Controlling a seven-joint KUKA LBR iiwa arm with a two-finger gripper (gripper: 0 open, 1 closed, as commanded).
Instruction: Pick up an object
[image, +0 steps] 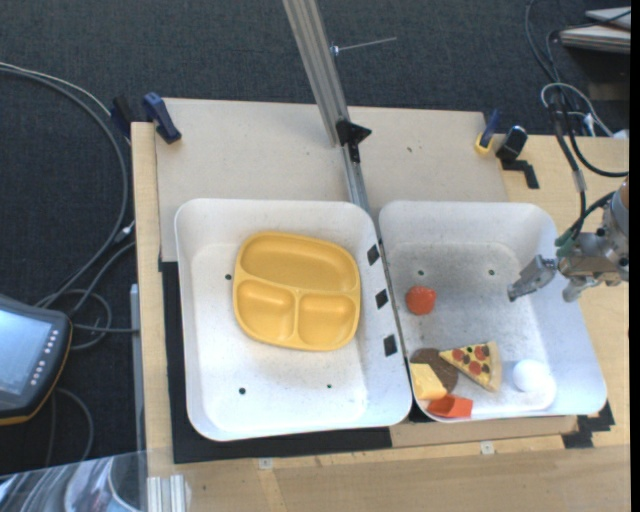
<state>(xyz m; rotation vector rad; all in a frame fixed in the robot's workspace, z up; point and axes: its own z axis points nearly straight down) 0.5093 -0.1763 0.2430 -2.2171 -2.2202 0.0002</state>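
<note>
The right bin (500, 225) holds several small toy foods. A small red round piece (421, 299) lies near its left wall. A pizza slice (474, 365), a yellow cheese wedge (428, 381), a brown piece (436, 357) and an orange-red piece (452, 406) cluster at the front. A white ball (531, 376) rests in the front right corner. My gripper (547, 289) hangs over the bin's right side, above and behind the white ball. It is open, with nothing between its fingers (526, 281).
A yellow divided plate (297, 290) lies in the left bin (215, 400). A metal pole (325, 70) rises from the rear between the bins. Black clips (381, 297) sit on the shared wall. Cables (570, 110) run at the far right.
</note>
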